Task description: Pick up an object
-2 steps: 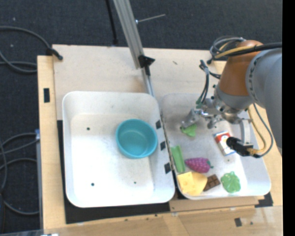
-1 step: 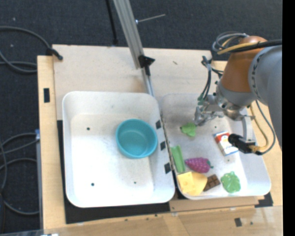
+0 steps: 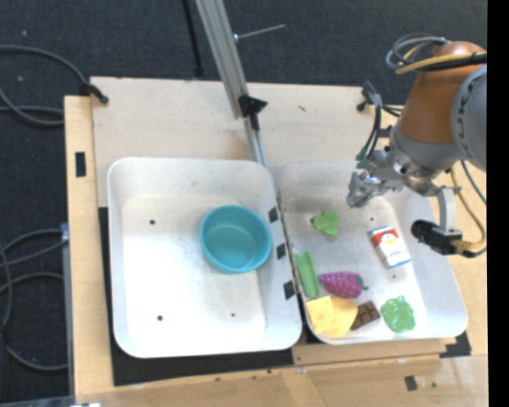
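On the tabletop (image 3: 170, 121), two shallow white bins are sitting side by side.

Left bin (image 3: 144, 312): a teal bowl (image 3: 235, 238) is resting upright near the middle, towards the right wall.

Right bin (image 3: 437, 299): several small items are lying scattered.
- A pale green leafy piece (image 3: 326, 222) is lying in the upper middle, apart from the others.
- A small white and red carton (image 3: 389, 247) is lying to the right of centre, tilted.
- A long green strip (image 3: 306, 274) is lying along the left wall.
- A purple grape bunch (image 3: 341, 284) is lying just beside the strip, to its right.
- A yellow wedge (image 3: 329, 315) is sitting at the front left corner, below the grapes.
- A dark brown block (image 3: 366, 314) is touching the wedge's right edge.
- A bright green lumpy piece (image 3: 398, 313) is lying near the front wall, just right of the brown block.

Arm (image 3: 433, 100): grey with an orange band, reaching in from the right over the far right part of the right bin.

Gripper (image 3: 362, 190): hanging above the bin's upper area, up and to the right of the leafy piece and up and to the left of the carton. Nothing is showing between the fingers; whether they are spread or closed cannot be told from this angle.

An aluminium post (image 3: 225, 49) is slanting across the tabletop towards the gap between the bins.
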`<act>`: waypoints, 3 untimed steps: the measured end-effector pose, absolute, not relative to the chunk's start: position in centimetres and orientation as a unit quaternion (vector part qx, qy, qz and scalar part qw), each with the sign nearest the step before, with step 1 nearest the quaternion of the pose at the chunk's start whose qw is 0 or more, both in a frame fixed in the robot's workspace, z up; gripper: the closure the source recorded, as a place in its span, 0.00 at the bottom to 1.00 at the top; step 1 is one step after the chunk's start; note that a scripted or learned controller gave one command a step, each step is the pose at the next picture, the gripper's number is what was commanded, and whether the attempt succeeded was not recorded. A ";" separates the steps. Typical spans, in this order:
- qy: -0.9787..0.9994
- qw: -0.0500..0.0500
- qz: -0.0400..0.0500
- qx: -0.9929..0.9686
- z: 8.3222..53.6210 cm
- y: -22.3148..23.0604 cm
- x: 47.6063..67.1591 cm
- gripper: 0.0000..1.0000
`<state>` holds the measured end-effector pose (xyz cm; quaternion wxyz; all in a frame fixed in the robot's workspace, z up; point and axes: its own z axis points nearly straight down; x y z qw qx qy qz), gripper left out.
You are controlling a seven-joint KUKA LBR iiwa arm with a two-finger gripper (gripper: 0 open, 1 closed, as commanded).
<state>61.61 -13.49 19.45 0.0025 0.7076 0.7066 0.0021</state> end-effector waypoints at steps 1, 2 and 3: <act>0.708 0.001 0.002 0.707 21.6 -13.6 61.7 1.00; 0.710 0.000 0.001 0.704 23.1 -8.4 60.5 1.00; 0.710 0.000 0.001 0.704 22.9 -3.2 60.0 1.00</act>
